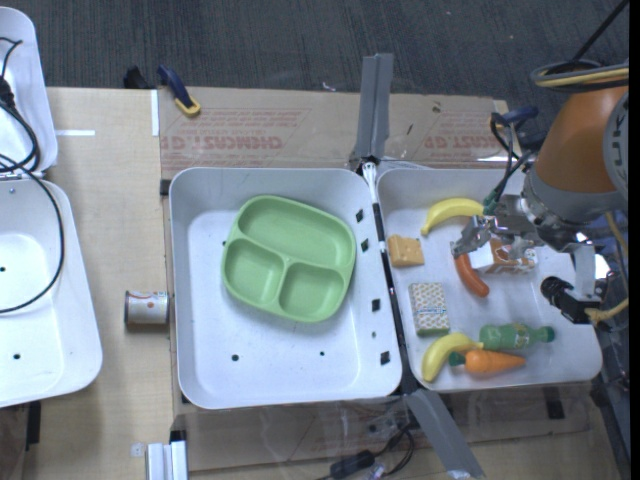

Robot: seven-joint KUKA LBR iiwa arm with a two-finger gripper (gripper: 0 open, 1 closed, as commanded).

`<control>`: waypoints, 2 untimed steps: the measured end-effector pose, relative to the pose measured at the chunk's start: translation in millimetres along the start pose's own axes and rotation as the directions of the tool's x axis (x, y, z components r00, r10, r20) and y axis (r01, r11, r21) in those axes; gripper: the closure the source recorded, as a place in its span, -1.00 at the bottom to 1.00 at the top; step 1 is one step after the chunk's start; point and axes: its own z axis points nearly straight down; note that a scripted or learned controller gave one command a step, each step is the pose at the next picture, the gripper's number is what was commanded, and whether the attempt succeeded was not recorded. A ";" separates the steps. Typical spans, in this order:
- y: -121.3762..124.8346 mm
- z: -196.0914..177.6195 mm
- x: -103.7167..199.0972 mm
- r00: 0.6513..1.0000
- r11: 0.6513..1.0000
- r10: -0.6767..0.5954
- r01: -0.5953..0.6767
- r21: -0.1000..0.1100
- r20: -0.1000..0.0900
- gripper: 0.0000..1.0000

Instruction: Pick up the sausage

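The sausage (472, 275) is a short, glossy, orange-red cylinder with rounded ends, lying at a slant in the right-hand shallow white bin (570, 368), its upper end toward the arm and its lower end pointing down toward the middle of the bin. It rests on the bin floor — not lifted. The two-finger gripper (478, 240) hangs just over the sausage's upper end, its metal fingers spread apart, with nothing between them. Whether a fingertip touches the sausage cannot be told.

Around the sausage in the same bin: a curved yellow banana (452, 211) above it, a tan square cracker-like block (405, 251) to its left, and a small pale patterned packet (430, 306) below and left. Near the bin's lower edge lie a second yellow banana (441, 354), an orange carrot (492, 362) and a green plastic bottle (514, 336) on its side. Something small and orange-and-white sits under the wrist, too hidden to name.

The left white bin (200, 368) holds a light green divided plate (290, 258) with three compartments.
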 end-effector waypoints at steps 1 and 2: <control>4.1 39.3 -8.9 0.999 0.999 -0.046 0.046 -0.024 0.006 -1.00; 15.6 44.7 -14.7 0.998 0.997 -0.068 0.068 -0.029 0.006 -1.00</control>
